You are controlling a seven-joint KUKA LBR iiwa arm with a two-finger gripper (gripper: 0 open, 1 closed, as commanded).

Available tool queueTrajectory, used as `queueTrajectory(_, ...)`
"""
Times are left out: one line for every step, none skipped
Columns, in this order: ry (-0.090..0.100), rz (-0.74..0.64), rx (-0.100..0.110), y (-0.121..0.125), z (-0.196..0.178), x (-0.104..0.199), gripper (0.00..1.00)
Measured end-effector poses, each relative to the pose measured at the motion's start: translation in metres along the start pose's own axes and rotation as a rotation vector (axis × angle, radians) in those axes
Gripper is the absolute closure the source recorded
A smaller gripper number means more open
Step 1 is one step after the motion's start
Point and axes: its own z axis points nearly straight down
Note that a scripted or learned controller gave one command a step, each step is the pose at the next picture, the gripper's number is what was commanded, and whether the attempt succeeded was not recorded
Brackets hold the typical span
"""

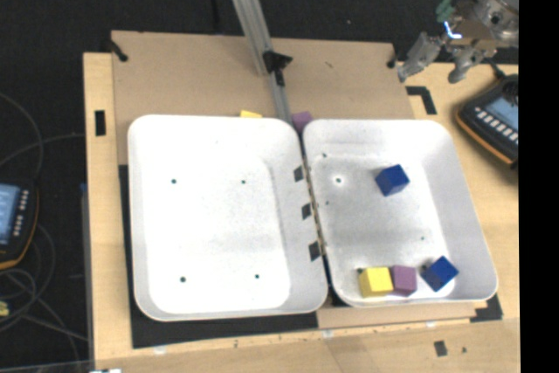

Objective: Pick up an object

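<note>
Nearest you, along the front wall of the right-hand shallow white plastic bin (467, 214), three small blocks sit in a row: a matte yellow cube (376, 280) on the left, a dull purple cube (403, 279) touching it, and a glossy blue cube (438, 272) just beside that, turned at an angle in the rounded corner. Start your sweep at the left and you meet the left-hand shallow white plastic bin (144, 214), a smooth tray with rounded corners, a few dark dots on its speckled floor and a faint grey scuffing toward its middle. Behind its rear rim a small yellow block (251, 113) peeks up, and a small purple block (301, 120) sits at the gap where the two bins meet, at the foot of a slanted ribbed metal rail (244, 0) that rises toward the top of the view. Both bins rest on a flat tan board bench (192, 79). Moving right, a second blue cube (392, 179) lies alone on the right bin's floor, well apart from the front row. Above and to the right, the grey metal two-finger gripper (436, 58) hangs over the bench behind the right bin, its fingers spread apart with nothing between them, well away from every block.
</note>
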Motion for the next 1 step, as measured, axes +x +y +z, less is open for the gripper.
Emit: queueTrajectory(0.002, 0.013, 0.020, -0.0716, 0.0764, -0.0710, 0.00)
